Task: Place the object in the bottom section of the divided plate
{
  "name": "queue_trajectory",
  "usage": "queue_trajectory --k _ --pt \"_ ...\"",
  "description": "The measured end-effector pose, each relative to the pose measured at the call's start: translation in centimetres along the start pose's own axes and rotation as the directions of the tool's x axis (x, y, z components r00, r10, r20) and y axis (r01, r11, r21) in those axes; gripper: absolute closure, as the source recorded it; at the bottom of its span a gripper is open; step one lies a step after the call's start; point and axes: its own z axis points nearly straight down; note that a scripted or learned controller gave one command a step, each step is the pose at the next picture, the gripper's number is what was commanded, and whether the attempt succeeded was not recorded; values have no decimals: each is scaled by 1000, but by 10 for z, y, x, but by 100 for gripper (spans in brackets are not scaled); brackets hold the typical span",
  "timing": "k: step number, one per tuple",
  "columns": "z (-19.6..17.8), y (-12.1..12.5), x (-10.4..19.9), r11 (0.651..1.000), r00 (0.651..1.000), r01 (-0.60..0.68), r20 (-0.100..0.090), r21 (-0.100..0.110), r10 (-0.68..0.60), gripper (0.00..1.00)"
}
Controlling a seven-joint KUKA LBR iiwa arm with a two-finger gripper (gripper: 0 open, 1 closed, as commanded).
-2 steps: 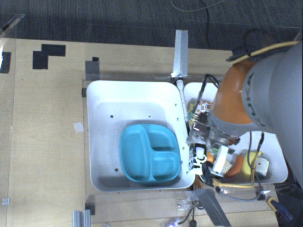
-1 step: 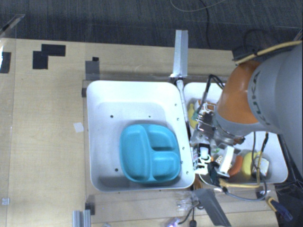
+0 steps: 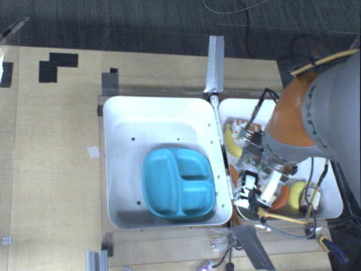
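end effector [image 3: 252, 189] low in right bin [image 3: 337, 206], apart from blue plate [image 3: 177, 182].

Bulky grey arm [image 3: 333, 103] at 3 o'clock, orange band [image 3: 287, 117], black cables, white-and-black gripper [image 3: 256, 188] toward 5 o'clock

A robotics lab is indicated: two white bins [image 3: 115, 168] are fixed side by side on a plywood bench [image 3: 51, 168] marked with black tape patches [image 3: 56, 65], loose cables [image 3: 237, 1] are strewn over grey carpet, and a KUKA arm [image 3: 321, 112] is mounted alongside
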Motion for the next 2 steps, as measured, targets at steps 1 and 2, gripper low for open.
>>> queue_trajectory --k 1,2 --pt "1 -3 3 933 933 -359 2 2 359 100" --pt "1 -10 14 802 802 -597 3 1 597 100"
